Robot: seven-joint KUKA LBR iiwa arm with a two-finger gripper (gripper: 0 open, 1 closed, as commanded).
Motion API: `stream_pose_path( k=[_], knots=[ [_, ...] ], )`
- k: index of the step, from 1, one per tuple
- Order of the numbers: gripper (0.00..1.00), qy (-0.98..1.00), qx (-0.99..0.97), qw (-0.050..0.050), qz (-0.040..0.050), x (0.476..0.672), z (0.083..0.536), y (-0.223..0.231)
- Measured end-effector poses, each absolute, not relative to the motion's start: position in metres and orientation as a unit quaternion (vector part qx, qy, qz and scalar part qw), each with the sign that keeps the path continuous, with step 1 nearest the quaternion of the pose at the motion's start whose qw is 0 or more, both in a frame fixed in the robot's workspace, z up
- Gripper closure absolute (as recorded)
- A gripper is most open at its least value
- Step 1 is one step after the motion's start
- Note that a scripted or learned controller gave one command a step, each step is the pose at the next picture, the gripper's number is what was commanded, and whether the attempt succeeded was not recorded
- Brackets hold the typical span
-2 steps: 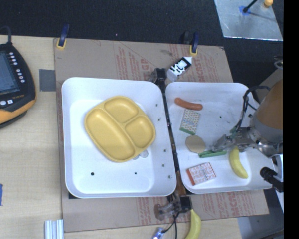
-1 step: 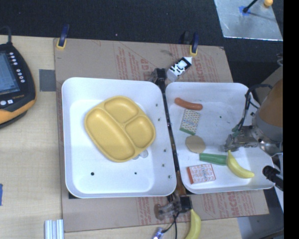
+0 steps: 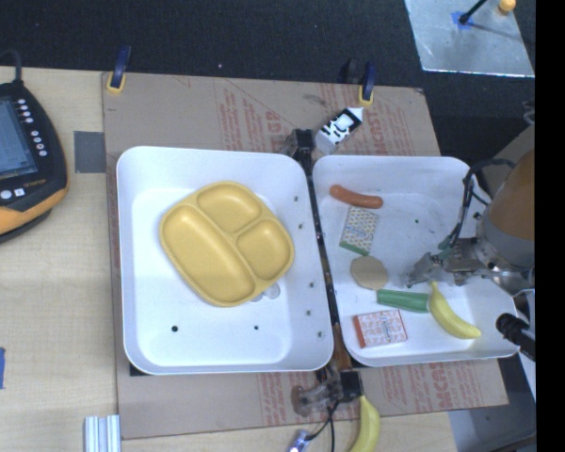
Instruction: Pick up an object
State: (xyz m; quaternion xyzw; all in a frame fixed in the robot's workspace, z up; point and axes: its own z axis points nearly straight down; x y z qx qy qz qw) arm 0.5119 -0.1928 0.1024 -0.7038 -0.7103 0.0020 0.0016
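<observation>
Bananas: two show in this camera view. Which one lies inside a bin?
The banana in the right bin, beside the green piece, lies inside. The other banana lies on the cardboard below the bins.

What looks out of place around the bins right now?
A second banana lies on the cardboard below the right bin, outside both bins. The yellow divided plate sits askew in the left bin. Nothing looks spilled or damaged.

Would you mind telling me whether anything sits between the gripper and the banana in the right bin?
Nothing visible does. The gripper hangs just above the banana's upper end in the right bin; the green piece lies beside it, to its left.
</observation>
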Motion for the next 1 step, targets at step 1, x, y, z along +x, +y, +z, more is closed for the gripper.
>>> stream_pose_path(
  k=[1],
  knots=[
    [0.00, -0.710, -0.704, 0.001, 0.0018, 0.5961, 0.0917, -0.1522]
  ],
)
